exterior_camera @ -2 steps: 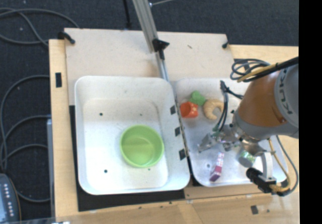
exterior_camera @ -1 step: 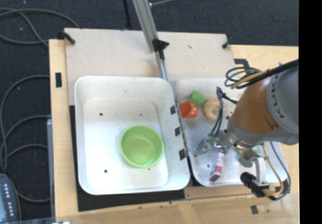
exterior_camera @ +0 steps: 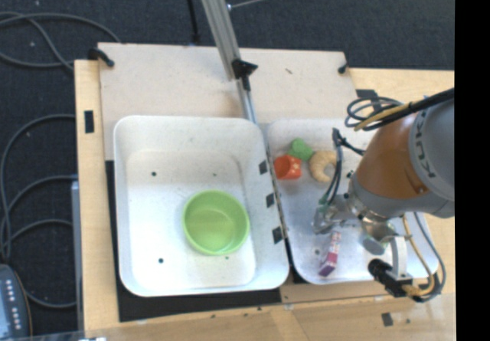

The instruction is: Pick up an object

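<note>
**Gripper Low Over Right Bin**

The gripper [exterior_camera: 331, 218] hung low in the right bin [exterior_camera: 306, 274], just above a pink item [exterior_camera: 331, 255] by the near edge, placed for a downward grasp. Its grip state could not be determined.

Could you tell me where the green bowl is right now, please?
The green bowl sits in the left bin, toward its near right part, alone there.

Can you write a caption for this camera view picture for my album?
Robot arm reaches over the right bin; a green bowl sits in the left bin.
</note>
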You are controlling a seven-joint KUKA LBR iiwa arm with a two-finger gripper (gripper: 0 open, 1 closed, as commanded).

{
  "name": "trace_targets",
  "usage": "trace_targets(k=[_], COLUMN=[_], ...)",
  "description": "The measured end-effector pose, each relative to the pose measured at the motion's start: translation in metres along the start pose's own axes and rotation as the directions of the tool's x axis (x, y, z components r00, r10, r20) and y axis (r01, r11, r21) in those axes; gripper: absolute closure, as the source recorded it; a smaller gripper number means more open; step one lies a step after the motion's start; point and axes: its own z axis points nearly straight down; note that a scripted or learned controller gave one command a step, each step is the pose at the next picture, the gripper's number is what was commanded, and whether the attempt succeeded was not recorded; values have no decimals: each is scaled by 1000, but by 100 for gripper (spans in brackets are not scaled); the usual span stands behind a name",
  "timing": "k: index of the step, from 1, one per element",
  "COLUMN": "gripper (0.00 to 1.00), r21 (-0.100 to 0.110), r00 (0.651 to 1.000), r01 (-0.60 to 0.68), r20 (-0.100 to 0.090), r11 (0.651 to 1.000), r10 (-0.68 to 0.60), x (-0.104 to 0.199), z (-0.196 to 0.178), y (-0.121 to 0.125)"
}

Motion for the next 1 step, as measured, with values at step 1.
trace_targets(k=[1], gripper=[100], r21=[-3], r00=[1000], r01=[9], r20=[1], r11=[1000], r10=[-9], x=[-1], z=[-63], y=[-1])
